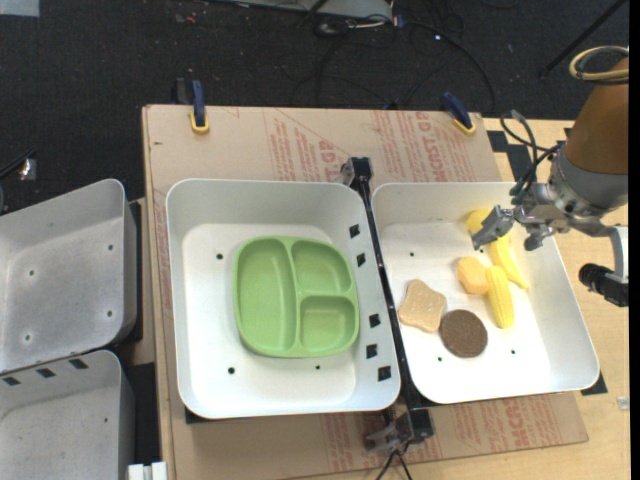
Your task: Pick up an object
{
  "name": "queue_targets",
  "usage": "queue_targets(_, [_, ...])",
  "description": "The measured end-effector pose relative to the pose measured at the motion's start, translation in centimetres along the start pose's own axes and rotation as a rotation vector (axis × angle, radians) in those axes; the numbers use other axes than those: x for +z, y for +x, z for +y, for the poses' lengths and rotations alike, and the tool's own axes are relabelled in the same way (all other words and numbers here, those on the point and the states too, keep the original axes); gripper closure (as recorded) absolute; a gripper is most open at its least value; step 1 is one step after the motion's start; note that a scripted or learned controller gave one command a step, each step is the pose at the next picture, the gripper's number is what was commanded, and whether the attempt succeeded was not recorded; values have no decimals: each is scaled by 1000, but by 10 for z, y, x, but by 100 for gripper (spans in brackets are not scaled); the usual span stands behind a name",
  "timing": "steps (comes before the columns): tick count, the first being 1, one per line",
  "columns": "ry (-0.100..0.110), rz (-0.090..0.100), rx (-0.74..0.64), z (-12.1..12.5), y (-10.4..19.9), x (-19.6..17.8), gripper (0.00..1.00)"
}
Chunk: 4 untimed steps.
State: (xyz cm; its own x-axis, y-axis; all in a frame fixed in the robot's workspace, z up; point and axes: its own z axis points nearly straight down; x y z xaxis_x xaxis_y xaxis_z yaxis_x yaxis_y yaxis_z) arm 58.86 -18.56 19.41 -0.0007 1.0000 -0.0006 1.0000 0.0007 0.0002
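Note:
The right bin (560, 353) holds several food toys. A small yellow piece (479, 218) lies at the back, with two long yellow pieces (511, 265) (500, 299) and an orange-yellow lump (472, 274) in front of it. A tan toast slice (422, 306) and a brown round patty (463, 333) lie nearer the front. My gripper (514, 230) hangs over the back of this bin, just above the yellow pieces, open. Its fingers (490, 229) stand apart with nothing held between them.
A green divided plate (297, 296) lies in the left bin (200, 268). A black divider with clips (375, 268) runs between the bins. Spare white bins (60, 268) sit at the far left. The arm's orange band (605, 118) rises at the right edge.

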Motion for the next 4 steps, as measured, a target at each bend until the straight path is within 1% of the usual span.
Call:
queue_targets(1, [3, 1, 1, -4, 2, 43, 0])
queue_targets(2, [3, 1, 1, -5, 3, 97, 0])
queue_targets(3, [-1, 0, 1, -4, 2, 83, 100])
queue_targets(4, [-6, -1, -2, 1, 8, 22, 100])
